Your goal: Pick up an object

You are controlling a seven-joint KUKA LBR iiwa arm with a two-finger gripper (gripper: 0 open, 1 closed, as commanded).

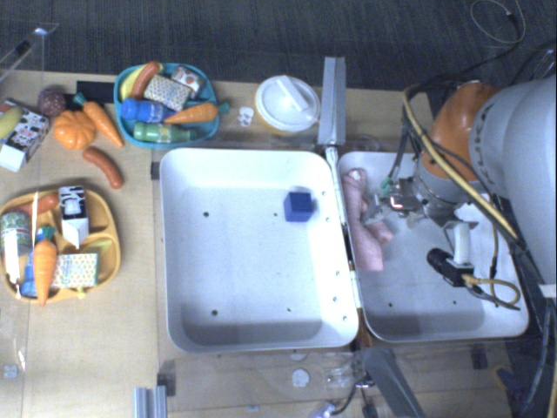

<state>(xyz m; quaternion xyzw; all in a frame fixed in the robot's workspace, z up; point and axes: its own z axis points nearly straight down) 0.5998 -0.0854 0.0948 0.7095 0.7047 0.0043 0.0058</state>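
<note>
A small blue cube (298,205) lies in the left white bin (218,320), toward its upper right. A pale pink, elongated soft object (369,244) lies along the left wall of the right white bin (418,320). My gripper (380,210) is low in the right bin, right at the pink object's middle, and its metal tip overlaps the object's right side. The grey arm with its orange band (457,120) comes in from the right above it. Whether the pink object is between the fingers is too blurred to make out.
A blue bowl of toy food (165,103), a white round lid (288,103) and a grey upright post (332,103) stand behind the bins. Left of the bins are a toy pumpkin (72,130), a toy sausage (104,167) and a yellow plate of toys (104,225). Cables (474,277) hang over the right bin.
</note>
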